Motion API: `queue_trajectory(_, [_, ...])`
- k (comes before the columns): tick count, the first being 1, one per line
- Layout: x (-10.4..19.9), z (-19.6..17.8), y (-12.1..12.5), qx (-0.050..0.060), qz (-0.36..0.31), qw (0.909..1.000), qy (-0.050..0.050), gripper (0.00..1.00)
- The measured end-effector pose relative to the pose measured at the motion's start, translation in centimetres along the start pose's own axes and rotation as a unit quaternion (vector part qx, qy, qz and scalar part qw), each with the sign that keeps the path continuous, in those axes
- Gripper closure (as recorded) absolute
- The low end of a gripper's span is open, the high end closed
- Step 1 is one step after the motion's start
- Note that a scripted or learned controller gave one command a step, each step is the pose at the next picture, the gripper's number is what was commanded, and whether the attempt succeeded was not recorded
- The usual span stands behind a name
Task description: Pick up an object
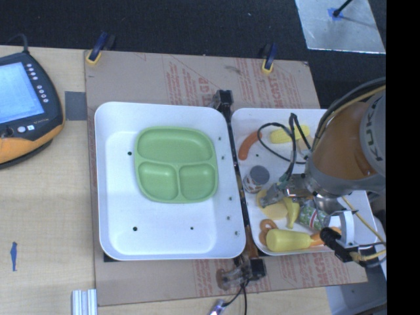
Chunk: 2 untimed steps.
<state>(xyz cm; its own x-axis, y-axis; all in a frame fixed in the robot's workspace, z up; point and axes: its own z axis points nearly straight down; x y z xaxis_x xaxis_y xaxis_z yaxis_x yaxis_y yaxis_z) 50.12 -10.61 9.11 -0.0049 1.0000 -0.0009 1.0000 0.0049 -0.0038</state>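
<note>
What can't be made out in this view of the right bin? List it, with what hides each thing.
- The hand: too small and cluttered to tell if it is open or shut, or whether it holds anything.
- Right bin: its right part is covered by the arm.
- Items under the wrist, near the yellow object: overlapping and blurred, so they cannot be identified.
- Orange piece: too small to name.

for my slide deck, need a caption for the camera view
Grey arm's end effector low among small toys in right white bin; green divided plastic plate in left bin.
</note>
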Motion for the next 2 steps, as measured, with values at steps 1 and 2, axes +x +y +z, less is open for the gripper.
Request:
queue_trajectory(1, [-0.1, -1.1, 0.1, 0.0, -0.003, 1.0, -0.001, 1.0])
queue_trajectory(2, [6.3, -10.2, 7.7, -0.001, 0.0, 1.0, 0.001, 1.0])
